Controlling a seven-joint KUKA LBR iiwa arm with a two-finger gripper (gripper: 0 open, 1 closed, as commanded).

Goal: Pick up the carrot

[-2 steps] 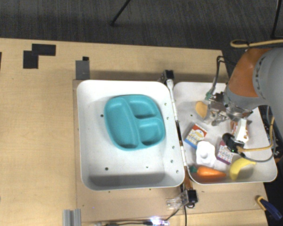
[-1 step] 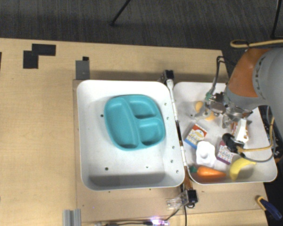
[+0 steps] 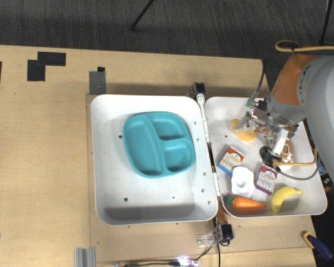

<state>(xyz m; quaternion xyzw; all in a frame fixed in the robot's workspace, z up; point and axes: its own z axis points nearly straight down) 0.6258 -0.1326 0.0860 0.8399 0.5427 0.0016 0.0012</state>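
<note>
The orange carrot point(image 3: 248, 204) lies along the front edge of the right bin point(image 3: 220, 113), its green end toward the bin's left corner. My gripper point(image 3: 258, 122) hovers over the back part of that bin, well behind the carrot and apart from it. It sits just right of a small yellow item point(image 3: 243, 133). A yellow banana point(image 3: 285, 197) lies right of the carrot, and a white bottle point(image 3: 242, 181) stands just behind it.
A red-and-white carton point(image 3: 230, 160) and a purple carton point(image 3: 266, 179) lie in the middle of the right bin. Another carton point(image 3: 286, 151) is partly under the arm. The left bin point(image 3: 108, 149) holds a teal divided plate point(image 3: 158, 143).
</note>
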